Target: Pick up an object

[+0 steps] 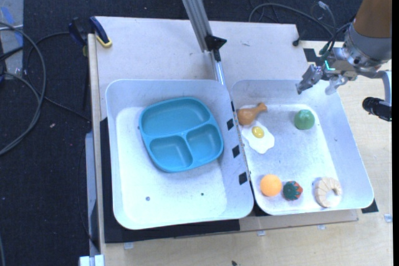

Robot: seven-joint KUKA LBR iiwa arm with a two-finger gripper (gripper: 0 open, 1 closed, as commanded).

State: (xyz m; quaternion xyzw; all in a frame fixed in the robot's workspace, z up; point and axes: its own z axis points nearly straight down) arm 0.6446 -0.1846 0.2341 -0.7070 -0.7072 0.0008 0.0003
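The tool [319, 79] hangs at the far right corner of the right bin [349, 152], above its rim, carried by the grey arm with the orange band [376, 6] that comes in from the right. Two dark prongs point down and to the left with a gap between them, so the tool looks parted, and nothing lies between them.

Nearest below it sits a green ball [304, 119], close to the bin's far end and a little left of the tool. Further left, by the wall shared with the other bin, a toy chicken drumstick [252, 113] lies just beside a toy fried egg [260, 138]. Along the near end of the bin there are three more things in a row: an orange ball [270, 185], a small dark green and red piece [292, 190] just beside it, and a pale shrimp-like piece [327, 191] near the right corner.

The left bin [124, 196] holds a blue divided plate [181, 133], lying flat. A slanted metal pole [193, 0] rises from the bench [156, 47] behind the bins.

As for the task, nothing has been picked up yet: every object rests on a bin floor. What is left is the whole grasp: choosing a piece, lowering, closing and lifting. The green ball seems the likeliest choice, being closest
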